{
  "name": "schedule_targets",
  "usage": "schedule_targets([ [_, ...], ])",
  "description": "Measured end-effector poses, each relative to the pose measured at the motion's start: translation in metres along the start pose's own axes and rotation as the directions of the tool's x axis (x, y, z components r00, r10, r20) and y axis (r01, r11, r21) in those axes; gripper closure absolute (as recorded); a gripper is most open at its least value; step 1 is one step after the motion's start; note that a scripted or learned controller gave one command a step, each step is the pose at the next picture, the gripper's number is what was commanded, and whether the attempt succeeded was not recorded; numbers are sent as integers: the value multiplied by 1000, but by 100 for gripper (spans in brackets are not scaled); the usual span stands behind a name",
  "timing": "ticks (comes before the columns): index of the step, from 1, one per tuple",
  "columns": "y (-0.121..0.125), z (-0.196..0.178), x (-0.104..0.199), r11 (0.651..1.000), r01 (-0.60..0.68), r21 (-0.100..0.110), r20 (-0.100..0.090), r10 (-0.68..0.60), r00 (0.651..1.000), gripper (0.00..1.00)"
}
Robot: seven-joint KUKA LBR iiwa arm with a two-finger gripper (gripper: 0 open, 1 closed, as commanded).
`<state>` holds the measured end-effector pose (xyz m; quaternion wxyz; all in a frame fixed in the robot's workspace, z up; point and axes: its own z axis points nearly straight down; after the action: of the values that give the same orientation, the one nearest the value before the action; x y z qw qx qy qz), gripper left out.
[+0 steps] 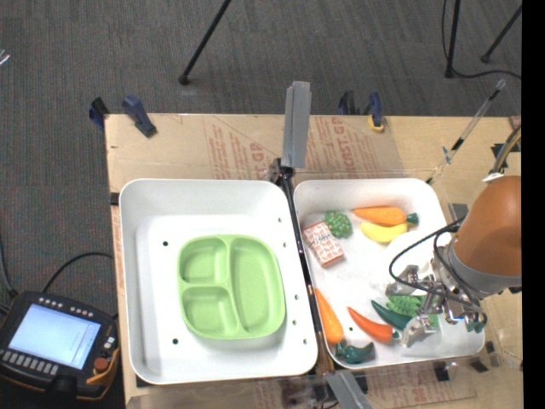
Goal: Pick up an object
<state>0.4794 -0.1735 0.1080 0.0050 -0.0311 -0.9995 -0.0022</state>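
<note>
My gripper (423,315) hangs low over the front right part of the right bin (426,190), under the orange wrist band. It is right above a light green leafy toy (405,303) and a dark green pepper (390,315), partly covering both. Just to their left lies a red chili (370,324). An orange carrot (329,313) lies along the bin's left wall, with a dark green vegetable (354,352) at the front edge. Farther back are a carrot (382,216), a yellow banana (382,232), a broccoli (338,223) and a red-and-white box (324,244).
The left bin (140,228) holds a light green divided plate (230,286). A grey post (296,126) stands behind the seam between the bins. Cables loop from the wrist over the right bin. A teach pendant (55,339) lies on the floor at the left.
</note>
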Motion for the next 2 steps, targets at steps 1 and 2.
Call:
schedule_targets([
  [1,72,23,8,1000,1,0,5,-1,1000,0],
  [2,93,22,10,1000,4,2,6,-4,1000,0],
])
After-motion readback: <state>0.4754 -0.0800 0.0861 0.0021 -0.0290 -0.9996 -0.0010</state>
